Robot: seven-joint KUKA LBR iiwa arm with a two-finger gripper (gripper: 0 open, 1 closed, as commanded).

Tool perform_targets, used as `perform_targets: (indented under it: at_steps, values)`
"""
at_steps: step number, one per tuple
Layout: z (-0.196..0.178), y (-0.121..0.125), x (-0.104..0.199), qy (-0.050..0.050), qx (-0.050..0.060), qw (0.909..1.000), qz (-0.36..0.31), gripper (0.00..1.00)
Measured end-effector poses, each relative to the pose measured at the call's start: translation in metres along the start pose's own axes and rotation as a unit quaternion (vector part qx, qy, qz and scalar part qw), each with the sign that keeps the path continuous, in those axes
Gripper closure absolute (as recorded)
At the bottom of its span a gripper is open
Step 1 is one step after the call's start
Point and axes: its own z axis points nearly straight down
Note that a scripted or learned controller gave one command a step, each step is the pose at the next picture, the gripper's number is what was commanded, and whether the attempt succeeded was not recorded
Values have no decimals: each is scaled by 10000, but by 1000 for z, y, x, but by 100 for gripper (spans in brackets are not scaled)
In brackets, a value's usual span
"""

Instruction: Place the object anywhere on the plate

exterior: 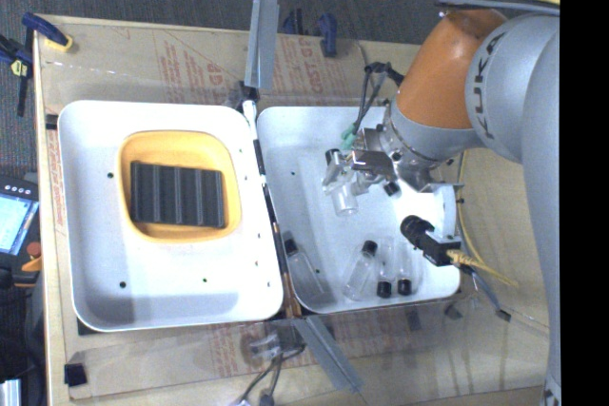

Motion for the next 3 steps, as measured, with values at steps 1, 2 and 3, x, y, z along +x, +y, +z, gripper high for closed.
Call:
perform_targets:
  at_steps: [1, 2, 3]
  values:
    - [35, 49, 57, -7, -6, 9950, -1004, 100]
    - [50, 84, 135, -5, -1, 9919, -1271, 100]
    - [50, 84, 135, -6, -2, 9919, -1272, 0]
